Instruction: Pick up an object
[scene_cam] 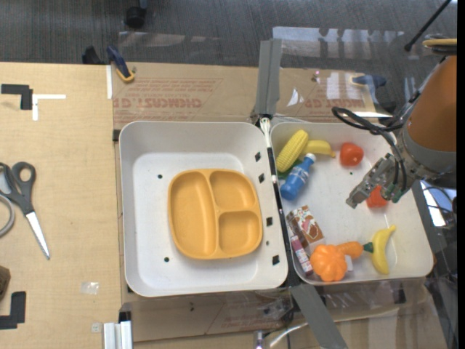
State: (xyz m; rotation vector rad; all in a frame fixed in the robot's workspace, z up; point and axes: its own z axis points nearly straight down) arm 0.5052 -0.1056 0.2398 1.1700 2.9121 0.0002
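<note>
The grey arm [436, 122] reaches in over the right bin [330, 217], and the gripper [374, 184] hangs low near the bin's right wall, right over a small red-orange object [378, 198]. How the gripper stands, wide or narrow, I cannot tell. That little red-orange piece looks the likely target, half hidden under the tooling, probably light hard plastic, smooth and prone to slip; a pinch across its middle seems best. Left bin [145, 267]: a yellow divided plate [216, 213]. Then the orange toy pumpkin [329, 262], corn cob [292, 150], blue bottle [296, 178], snack packet [305, 227], yellow banana [382, 249], red tomato [351, 154].
</note>
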